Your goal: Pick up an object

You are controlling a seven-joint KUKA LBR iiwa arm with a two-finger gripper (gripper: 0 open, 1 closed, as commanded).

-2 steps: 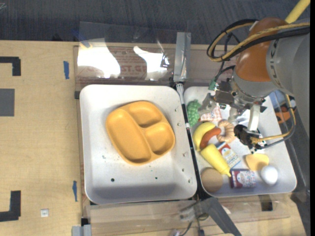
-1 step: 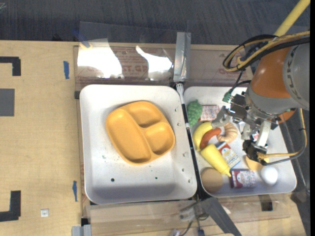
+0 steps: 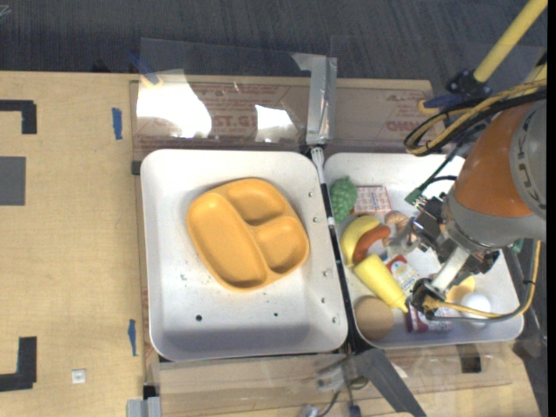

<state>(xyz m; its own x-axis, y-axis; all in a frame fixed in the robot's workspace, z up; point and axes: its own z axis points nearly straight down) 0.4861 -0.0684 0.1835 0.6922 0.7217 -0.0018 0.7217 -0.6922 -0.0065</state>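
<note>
- Grey arm with an orange band reaches in from the right and hangs its gripper low over the crowded right-hand shallow white bin, likely because that is where the graspable things lie
- Left-hand shallow white bin carries a broad yellow-orange divided plastic plate, flat and well apart from the gripper, a poor candidate for a pinch
- No single target is marked; nearest the gripper are a small white-and-red packet just below it and a yellow tapered plastic piece lying slantwise beside that
- A yellow banana-shaped toy, a green knobbly toy and a round brown piece sit further left, against the bin's wall
- Whether the gripper is open or closed cannot be told from this angle, and nothing can be seen held in it
- Judged from this, the pick is not yet made
</note>
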